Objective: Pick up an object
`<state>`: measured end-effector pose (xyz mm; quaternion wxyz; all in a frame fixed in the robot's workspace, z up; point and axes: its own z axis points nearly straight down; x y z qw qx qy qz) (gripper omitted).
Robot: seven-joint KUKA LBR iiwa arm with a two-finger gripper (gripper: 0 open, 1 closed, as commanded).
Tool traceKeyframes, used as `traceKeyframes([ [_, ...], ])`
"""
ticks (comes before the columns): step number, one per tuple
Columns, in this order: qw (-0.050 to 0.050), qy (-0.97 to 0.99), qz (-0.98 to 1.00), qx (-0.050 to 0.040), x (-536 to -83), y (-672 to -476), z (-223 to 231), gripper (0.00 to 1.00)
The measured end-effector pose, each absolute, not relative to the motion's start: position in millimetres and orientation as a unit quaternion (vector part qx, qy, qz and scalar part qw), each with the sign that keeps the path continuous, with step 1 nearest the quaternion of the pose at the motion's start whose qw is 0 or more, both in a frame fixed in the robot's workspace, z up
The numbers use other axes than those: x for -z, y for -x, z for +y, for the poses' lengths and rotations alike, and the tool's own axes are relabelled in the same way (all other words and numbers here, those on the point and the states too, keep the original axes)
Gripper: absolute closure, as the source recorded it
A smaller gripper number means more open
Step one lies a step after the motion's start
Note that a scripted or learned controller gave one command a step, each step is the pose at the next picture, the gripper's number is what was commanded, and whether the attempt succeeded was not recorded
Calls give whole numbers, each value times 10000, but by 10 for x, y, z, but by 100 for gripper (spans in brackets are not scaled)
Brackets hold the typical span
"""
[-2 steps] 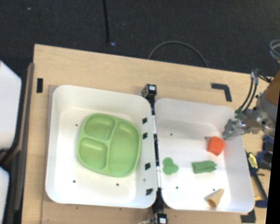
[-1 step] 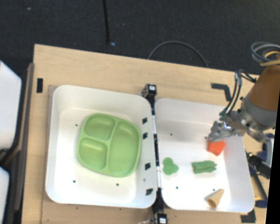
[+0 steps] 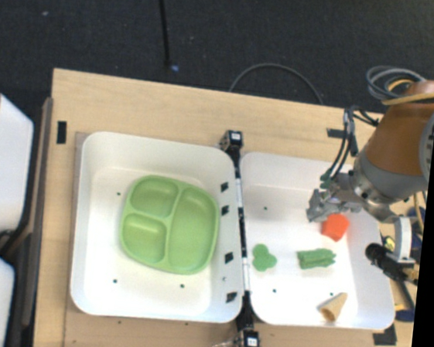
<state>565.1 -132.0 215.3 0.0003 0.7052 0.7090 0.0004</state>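
From here I see the gripper [image 3: 324, 207] low in the right bin [image 3: 294, 178], just beside the orange block [image 3: 335, 226], but I cannot tell how its fingers stand, nor whether they touch the block. Below the block lies a green toy [image 3: 316, 258]; left of that sits a green clover shape [image 3: 262, 258], and a tan cone [image 3: 334, 304] rests lower down. The left bin [image 3: 91, 287] holds a green divided plate [image 3: 170, 223]. Both bins sit on the wooden counter [image 3: 147, 106], dark floor [image 3: 102, 16] beyond
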Motion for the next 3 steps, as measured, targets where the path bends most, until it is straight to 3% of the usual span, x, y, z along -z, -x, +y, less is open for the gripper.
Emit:
traceKeyframes([
  [3,2,-7039,7103,-19,-2331,-5264,388,100],
])
